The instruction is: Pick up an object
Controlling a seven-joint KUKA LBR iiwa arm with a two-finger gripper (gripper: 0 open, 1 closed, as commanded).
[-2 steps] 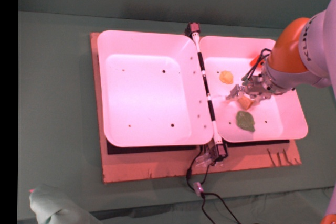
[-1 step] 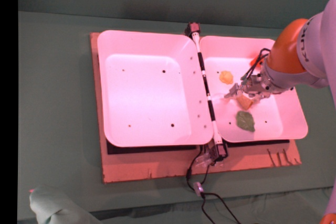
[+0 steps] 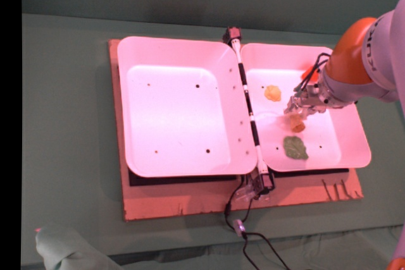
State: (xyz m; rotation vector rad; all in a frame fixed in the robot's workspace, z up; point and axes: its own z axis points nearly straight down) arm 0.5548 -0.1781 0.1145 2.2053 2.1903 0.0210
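Note:
In the right bin [image 3: 342,142] lie three small things: a yellow-orange lump [image 3: 273,93] near the middle, a small orange piece [image 3: 297,126] below it, and a flat green piece [image 3: 295,148] toward the front. My gripper [image 3: 295,112] hangs low over the right bin, just above the small orange piece and to the right of the yellow-orange lump. A pale translucent thing [image 3: 293,118] sits at the gripper's tip; whether it is held I cannot tell.
The left bin [image 3: 180,107] stands beside the right one, with a black-and-white striped bar [image 3: 248,104] running along the seam between them. Cables [image 3: 243,224] trail off the front edge of the brown board [image 3: 190,202]. A crumpled cloth [image 3: 60,246] lies at the lower left.

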